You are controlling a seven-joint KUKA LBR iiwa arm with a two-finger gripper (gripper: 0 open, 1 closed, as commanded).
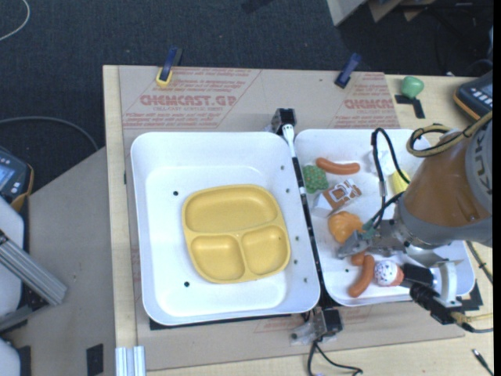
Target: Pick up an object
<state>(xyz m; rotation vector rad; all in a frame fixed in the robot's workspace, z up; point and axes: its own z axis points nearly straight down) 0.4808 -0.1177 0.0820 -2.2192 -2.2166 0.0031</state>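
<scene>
**Gripper down among the toys in the right bin, grasp unconfirmed**

The arm [450, 186] is reaching in from the right of the frame and bending down over the right bin [344, 141]. The gripper [358, 245] is sitting low at centre-right, just beside an orange round toy [343, 225] and touching or nearly touching the upper end of a sausage-shaped piece [362, 276]. Whether it is clenched or released I cannot tell; the tips are blurring into the clutter, so no grasp is being logged.

Candidate objects are clustering in this bin: a second sausage [338, 165] near the top, a green leafy piece [315, 179], a small brown-and-white box [343, 195], and a white speckled ball [385, 272] right of the lower sausage. The tight packing is probably why the wrist is coming in steeply.

The left bin [149, 210] is holding a yellow divided tray [233, 232], sitting centrally, likely the drop target.

Judgement: the pick is in its approach or closing stage; neighbours may be getting nudged.
</scene>
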